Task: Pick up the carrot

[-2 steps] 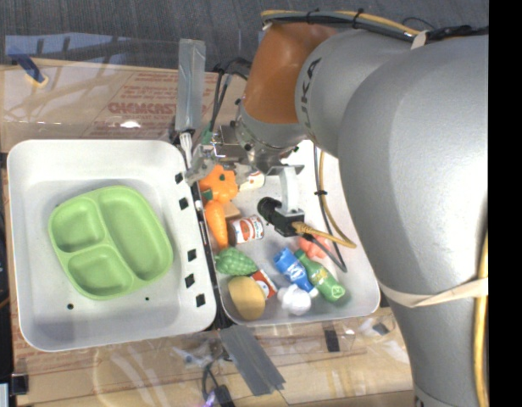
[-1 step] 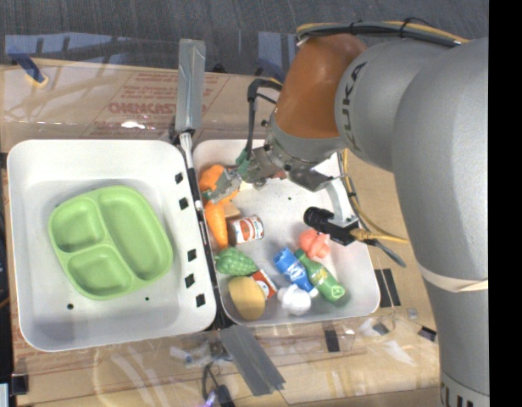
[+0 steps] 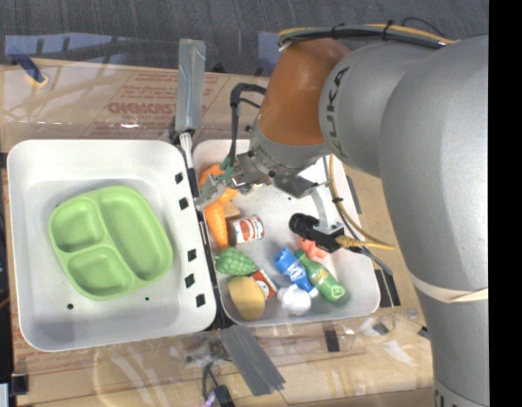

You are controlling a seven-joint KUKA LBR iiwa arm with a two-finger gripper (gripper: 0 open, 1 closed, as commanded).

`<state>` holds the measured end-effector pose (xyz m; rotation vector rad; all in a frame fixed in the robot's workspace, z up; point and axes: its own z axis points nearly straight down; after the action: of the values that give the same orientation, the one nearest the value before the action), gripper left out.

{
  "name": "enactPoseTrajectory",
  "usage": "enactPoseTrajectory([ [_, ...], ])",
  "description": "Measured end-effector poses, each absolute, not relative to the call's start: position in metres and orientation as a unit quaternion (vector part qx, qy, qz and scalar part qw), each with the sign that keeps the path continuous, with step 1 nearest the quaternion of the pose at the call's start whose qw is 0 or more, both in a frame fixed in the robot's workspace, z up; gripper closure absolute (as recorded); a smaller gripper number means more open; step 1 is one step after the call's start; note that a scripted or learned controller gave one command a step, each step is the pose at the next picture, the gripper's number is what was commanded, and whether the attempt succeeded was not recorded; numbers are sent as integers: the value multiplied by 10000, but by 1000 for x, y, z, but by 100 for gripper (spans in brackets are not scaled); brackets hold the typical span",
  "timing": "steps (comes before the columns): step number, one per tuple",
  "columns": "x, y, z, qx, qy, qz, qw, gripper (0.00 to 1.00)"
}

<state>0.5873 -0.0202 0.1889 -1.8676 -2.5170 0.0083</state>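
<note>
Gripper (image 3: 223, 176) sits low over the carrot (image 3: 216, 223); its opening cannot be determined. The adjacent small can (image 3: 247, 229) and bin wall (image 3: 196, 219) risk deflecting the grasp.

The carrot (image 3: 215, 221) is an orange, tapered piece lying flat on the floor of the right bin (image 3: 363, 299), close against that bin's left wall. It lies lengthwise along the wall, its far end pointing up toward the pincer (image 3: 230, 179) and its near end pointing away from it. It sits just below the pincer, so close that contact cannot be judged. Its near end reaches toward a green leafy toy (image 3: 236, 262), and a small can (image 3: 247, 229) lies just beside it.
</note>
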Motion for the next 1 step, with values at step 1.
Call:
enactPoseTrajectory([
  [1,556,-59,189,-6045,-7966,22,27,0],
])
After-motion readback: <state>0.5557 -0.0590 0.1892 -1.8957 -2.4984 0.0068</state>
